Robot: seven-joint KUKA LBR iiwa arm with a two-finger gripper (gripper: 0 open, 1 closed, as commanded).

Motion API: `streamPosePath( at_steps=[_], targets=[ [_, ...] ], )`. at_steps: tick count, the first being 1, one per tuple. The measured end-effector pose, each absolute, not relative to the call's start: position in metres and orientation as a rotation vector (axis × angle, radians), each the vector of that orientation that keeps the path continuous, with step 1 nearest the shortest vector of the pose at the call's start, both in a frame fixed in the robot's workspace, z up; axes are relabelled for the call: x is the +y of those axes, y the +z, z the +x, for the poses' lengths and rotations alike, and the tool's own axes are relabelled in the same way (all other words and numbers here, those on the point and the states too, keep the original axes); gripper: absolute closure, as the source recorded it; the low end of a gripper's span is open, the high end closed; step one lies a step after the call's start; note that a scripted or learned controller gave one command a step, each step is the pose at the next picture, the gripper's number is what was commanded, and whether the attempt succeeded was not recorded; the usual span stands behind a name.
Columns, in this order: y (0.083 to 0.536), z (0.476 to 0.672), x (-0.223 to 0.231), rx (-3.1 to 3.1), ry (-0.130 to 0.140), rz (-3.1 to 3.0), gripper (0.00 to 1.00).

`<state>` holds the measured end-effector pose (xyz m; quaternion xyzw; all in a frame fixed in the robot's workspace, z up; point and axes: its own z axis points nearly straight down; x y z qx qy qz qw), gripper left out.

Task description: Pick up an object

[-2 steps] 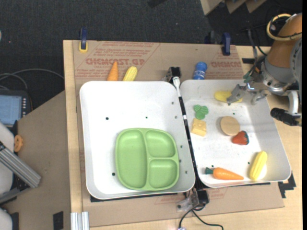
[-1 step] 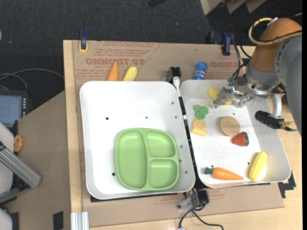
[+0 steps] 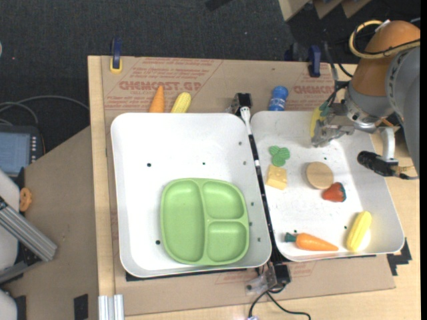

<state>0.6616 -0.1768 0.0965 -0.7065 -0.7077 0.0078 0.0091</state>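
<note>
Where the right white bin [image 3: 383,199] meets its far rim, grey two-finger gripper [image 3: 325,133], grip state unclear, above round tan wooden disc [image 3: 319,175].

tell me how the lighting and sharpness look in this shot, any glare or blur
Camera view: even, soft light; the two white bins are bright, nearly washed out, with faint shadows; the green divided plate, carrot and corn stay fairly sharp; the gripper looks soft and low in detail; the floor beyond the bench is dark.
</note>
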Motion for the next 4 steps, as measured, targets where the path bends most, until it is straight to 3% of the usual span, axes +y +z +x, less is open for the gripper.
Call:
streamPosePath(
  at_steps=[1, 2, 3, 4],
  targets=[
    [0.223, 0.635, -0.136, -2.233, -0.013, -2.225, 1.0],
    [0.131, 0.651, -0.091, -2.22, 0.006, -2.21, 1.0],
    [0.227, 0.639, -0.102, -2.227, -0.009, -2.23, 1.0],
    [0.143, 0.666, -0.091, -2.22, 0.007, -2.214, 1.0]
  ],
)
